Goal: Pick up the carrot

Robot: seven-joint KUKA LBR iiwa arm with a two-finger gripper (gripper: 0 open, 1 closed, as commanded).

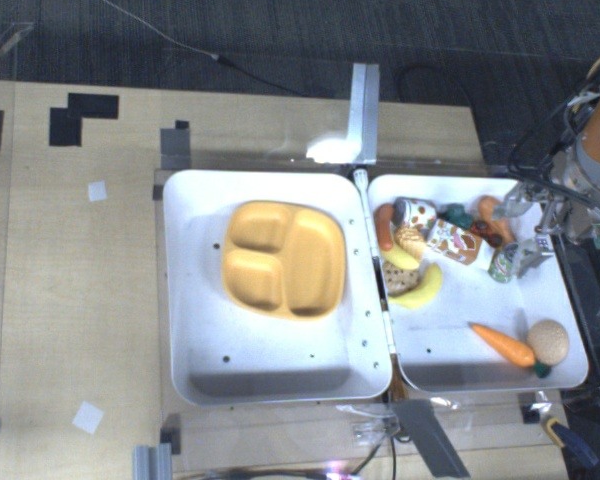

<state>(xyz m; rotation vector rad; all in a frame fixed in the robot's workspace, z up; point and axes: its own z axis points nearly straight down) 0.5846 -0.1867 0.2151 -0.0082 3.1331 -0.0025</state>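
The carrot [502, 344] lies in the right bin [450, 368] near its front right corner, orange with a green stub pointing right. A beige round item [548, 340] touches its right end. My gripper [521, 234] hangs over the right side of the same bin, well behind the carrot. It is open with nothing between its fingers. One fingertip is close to a small green can [501, 265].
A pile of toy food sits at the back of the right bin: a banana [421, 287], a sausage [384, 226], a printed box [453, 241] and other pieces. The left bin [195, 298] holds a yellow divided plate [283, 260].
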